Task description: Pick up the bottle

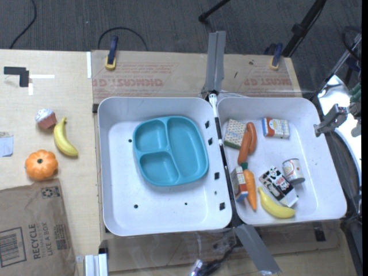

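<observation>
- A grey arm reaches in from 3 o'clock, its gripper (329,121) poised over the right rim of the right bin (322,211), well apart from everything lying in it.
- Whether the gripper is open or closed cannot be told at this size. Nothing shows in its grasp.
- The bottle (278,184) is taken to be the black-and-white patterned item lying on its side toward 5 o'clock in the right bin, though its shape is hard to make out.
- It is hemmed in, with a can (292,169) just beside it at 1 o'clock, a banana (276,206) touching or nearly touching it at 6 o'clock, and a carrot (251,190) near it at 9 o'clock.
- A sausage (248,142), a box (234,133) and a small carton (276,127) lie toward 12 o'clock in the same bin.
- The left bin (115,211) holds a blue tray (171,150).
- The step in hand looks like the approach, with the pick not yet made.
- The next move likely calls for travel toward 8 o'clock from the gripper's spot, then a descent squarely over the bottle, turned so the gripper closes across its narrow side and misses the can and banana.
</observation>
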{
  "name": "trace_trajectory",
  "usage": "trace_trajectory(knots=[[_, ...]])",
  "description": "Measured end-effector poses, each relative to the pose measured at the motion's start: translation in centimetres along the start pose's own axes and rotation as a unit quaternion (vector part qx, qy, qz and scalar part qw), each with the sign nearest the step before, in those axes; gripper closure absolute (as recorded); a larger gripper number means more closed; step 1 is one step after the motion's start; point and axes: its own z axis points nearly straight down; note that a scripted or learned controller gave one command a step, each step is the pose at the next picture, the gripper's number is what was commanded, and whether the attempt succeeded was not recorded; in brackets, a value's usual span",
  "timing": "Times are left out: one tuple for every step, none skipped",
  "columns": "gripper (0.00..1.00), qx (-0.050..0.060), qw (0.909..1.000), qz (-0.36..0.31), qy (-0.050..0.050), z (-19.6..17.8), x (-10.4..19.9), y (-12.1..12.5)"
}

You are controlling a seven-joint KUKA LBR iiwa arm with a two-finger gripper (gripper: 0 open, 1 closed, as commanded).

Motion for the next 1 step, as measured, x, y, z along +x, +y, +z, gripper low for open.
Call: trace_trajectory(knots=[[0.00,0.001,0.9964,0.085,0.002,7.59,7.02,-0.41]])
